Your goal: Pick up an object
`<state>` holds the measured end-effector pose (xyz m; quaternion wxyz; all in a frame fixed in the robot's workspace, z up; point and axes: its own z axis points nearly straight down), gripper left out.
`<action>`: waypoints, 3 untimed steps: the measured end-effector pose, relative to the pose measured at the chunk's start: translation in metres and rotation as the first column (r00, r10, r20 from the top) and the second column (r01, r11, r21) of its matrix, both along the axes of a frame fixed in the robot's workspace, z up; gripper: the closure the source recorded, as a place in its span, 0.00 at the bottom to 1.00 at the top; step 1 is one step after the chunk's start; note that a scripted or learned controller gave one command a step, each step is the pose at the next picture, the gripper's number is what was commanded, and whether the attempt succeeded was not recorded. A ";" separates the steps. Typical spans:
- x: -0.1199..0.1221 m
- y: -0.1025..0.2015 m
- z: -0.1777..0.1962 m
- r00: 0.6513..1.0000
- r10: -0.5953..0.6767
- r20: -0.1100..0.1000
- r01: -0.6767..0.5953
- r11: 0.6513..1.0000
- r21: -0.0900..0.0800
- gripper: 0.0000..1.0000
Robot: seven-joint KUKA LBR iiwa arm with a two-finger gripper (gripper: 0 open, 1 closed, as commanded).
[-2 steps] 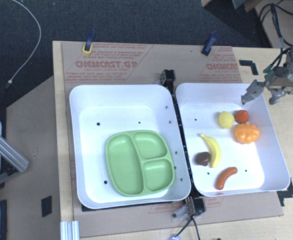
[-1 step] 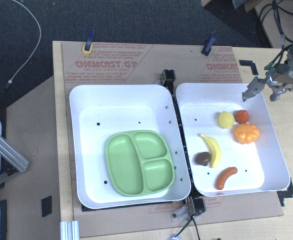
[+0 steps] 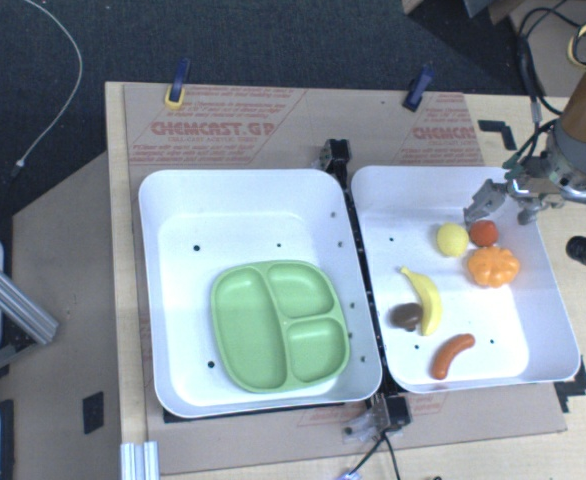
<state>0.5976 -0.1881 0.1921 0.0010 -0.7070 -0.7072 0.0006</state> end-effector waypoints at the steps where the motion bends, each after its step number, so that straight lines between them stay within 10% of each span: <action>1: -0.002 0.000 -0.043 1.000 0.000 -0.003 0.000 1.000 0.001 0.00; 2: -0.007 0.006 -0.105 1.000 0.000 -0.004 0.000 1.000 0.001 0.00; 3: -0.004 0.005 -0.091 1.000 0.000 0.004 0.000 1.000 -0.001 1.00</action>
